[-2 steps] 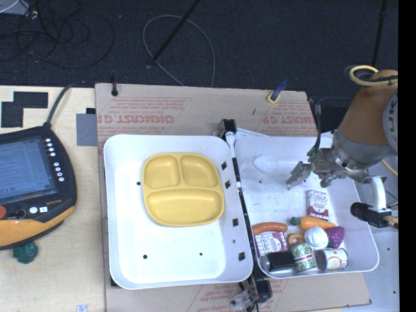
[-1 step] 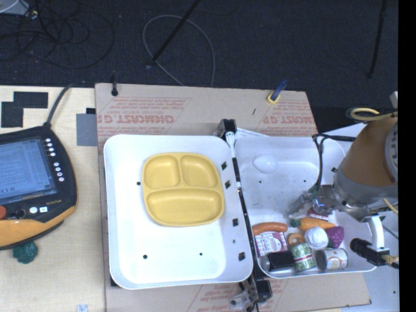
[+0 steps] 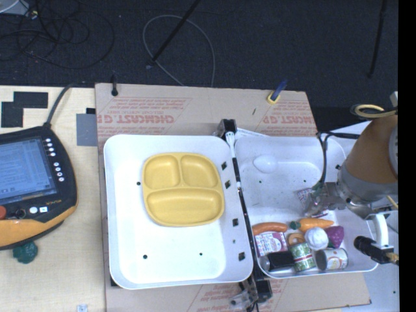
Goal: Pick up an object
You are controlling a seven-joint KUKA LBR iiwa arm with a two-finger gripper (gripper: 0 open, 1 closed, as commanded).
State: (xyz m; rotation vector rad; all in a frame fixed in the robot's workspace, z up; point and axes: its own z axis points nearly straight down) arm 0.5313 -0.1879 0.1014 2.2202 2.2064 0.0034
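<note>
Plastic and cardboard make up most of the scene: two shallow white bins with rounded corners sit side by side on a brown printed cardboard sheet (image 3: 195,112). The left bin (image 3: 127,239) holds a smooth yellow divided plate (image 3: 182,189), moulded into three compartments, lying flat in its upper half. The right bin (image 3: 279,158) is glossy and bare in its upper part, while its lower edge is crowded with small items.

The gripper (image 3: 316,201) reaches in from the right on a grey arm with an orange band (image 3: 372,153), and its tip hangs over the right bin's middle. It looks blurred, with a faint pinkish patch around it, so whether the fingers are open, closed or gripping anything cannot be told.

The pile lies just below the fingers, toward the bin's near edge. A carrot-shaped orange piece (image 3: 317,223) sits nearest, directly beneath them. Lower and to the left lie an orange sausage-like piece (image 3: 269,227) and a red-and-white packet (image 3: 269,243). Further down are a black cylinder (image 3: 281,260), a green-labelled can (image 3: 303,256), a white round cap (image 3: 317,238), a purple piece (image 3: 336,235) and a pale can (image 3: 333,259), all packed touching one another.

Far to the left of the fingers, a pendant with a lit screen (image 3: 29,181) rests on the bench.
</note>
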